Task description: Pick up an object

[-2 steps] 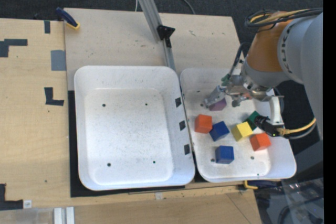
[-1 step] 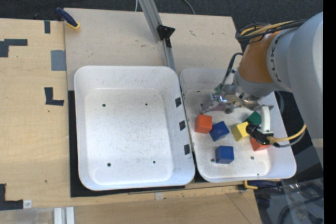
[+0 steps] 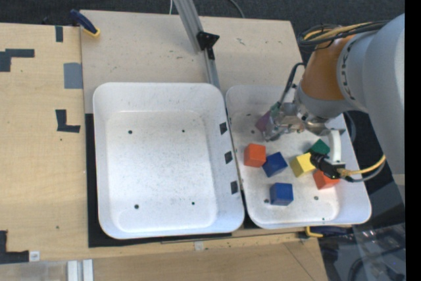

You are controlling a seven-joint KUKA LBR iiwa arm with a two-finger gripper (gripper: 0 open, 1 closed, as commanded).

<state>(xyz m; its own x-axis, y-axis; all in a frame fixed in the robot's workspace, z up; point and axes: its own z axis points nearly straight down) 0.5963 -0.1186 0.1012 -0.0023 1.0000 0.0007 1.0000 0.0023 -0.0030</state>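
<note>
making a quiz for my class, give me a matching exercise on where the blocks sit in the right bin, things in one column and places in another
Things:
1. orange block
2. yellow block
3. green block
4. lone blue block

Places:
A. nearest the bin's front edge
B. nearest the left bin
C. just under the gripper
D. between a blue block and a red block

Pairs: 1-B, 2-D, 3-C, 4-A

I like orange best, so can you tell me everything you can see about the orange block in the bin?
The orange block is a small cube with flat, plain faces, and looks like painted wood or plastic. It sits flat on the floor of the right bin, near the bin's left side. A blue block lies right beside it, close enough that they may touch. The gripper is above it in the picture, a little apart. Nothing rests on top of it.
</note>
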